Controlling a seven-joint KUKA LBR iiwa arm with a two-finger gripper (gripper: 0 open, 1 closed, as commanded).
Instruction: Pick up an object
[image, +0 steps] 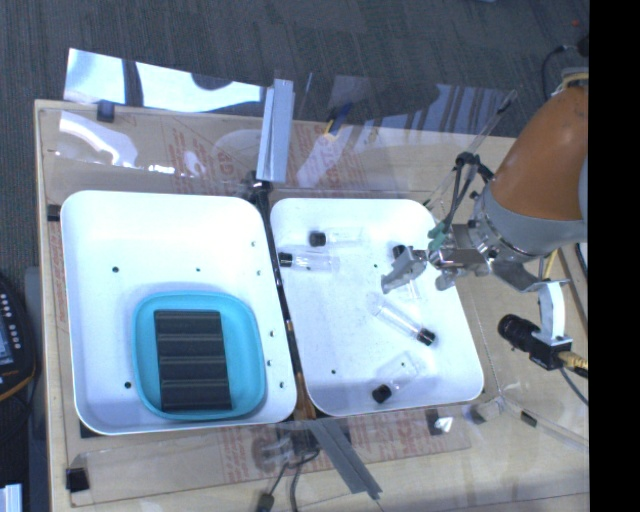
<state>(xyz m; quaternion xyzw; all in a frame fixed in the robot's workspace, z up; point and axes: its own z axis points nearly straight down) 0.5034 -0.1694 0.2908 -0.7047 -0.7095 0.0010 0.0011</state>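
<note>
- surface (150, 150): tan board under clear sheeting, carrying two white bins side by side.
- left bin (100, 250): holds a light-blue tray (200, 395) with a dark ribbed insert (190, 360), sitting toward the bin's near side.
- right bin (330, 350): holds several small clear vials with black caps, scattered well apart.
- arm (535, 170): comes in from the right, orange band up top, grey wrist below it, reaching over the right bin's right rim at a slant.
- hand (405, 268): low over the upper-right part of the right bin, pointing left and a bit down. can't tell if the fingers are spread or closed, and nothing can be made out between them.
- vial (405, 322): just below the hand, lying diagonal, cap toward the lower right. apart from the hand as far as i can tell.
- second vial (395, 378): near the bin's near edge, cap at its lower left.
- third vial (305, 262): by the bin's left wall, lying flat.
- fourth vial (330, 238): near the far wall, cap at its left end.
</note>
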